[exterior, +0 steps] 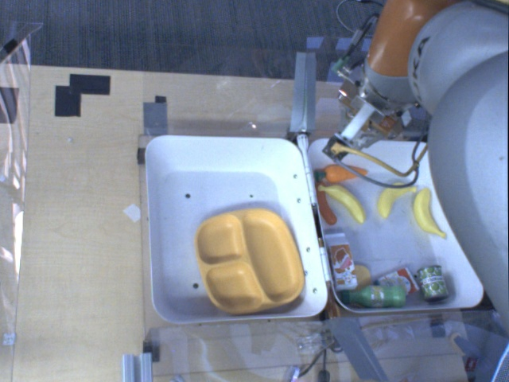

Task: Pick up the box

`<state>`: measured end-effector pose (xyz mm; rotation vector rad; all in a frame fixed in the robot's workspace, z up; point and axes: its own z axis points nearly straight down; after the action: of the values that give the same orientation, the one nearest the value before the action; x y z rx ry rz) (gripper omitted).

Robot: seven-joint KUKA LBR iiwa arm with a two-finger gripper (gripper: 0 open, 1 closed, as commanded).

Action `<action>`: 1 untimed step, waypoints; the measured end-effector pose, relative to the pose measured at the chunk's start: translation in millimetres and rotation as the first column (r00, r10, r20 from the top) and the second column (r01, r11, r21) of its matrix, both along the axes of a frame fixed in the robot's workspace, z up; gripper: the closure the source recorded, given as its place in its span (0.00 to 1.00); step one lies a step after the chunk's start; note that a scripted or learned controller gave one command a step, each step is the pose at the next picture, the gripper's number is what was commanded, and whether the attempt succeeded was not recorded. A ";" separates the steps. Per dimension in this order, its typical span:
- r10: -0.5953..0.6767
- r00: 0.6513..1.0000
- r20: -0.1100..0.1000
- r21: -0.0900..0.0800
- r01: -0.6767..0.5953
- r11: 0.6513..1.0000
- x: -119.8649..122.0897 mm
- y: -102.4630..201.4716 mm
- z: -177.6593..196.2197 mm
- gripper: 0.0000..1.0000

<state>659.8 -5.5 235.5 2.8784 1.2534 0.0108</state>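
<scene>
Over the right bin point(469, 289) the arm point(413, 30) slants down (jaws' state unclear).

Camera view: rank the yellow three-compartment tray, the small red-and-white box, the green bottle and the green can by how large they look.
1. Yellow three-compartment tray, by far the largest.
2. Green bottle, lying on its side.
3. Small red-and-white box; close to the bottle, so their order is unsure.
4. Green can, smallest.
</scene>
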 end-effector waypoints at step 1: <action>-0.116 0.993 -0.005 0.001 0.116 0.993 -113.8 -1.0 -25.6 1.00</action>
<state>546.0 -6.5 209.9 2.9488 1.0847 0.0035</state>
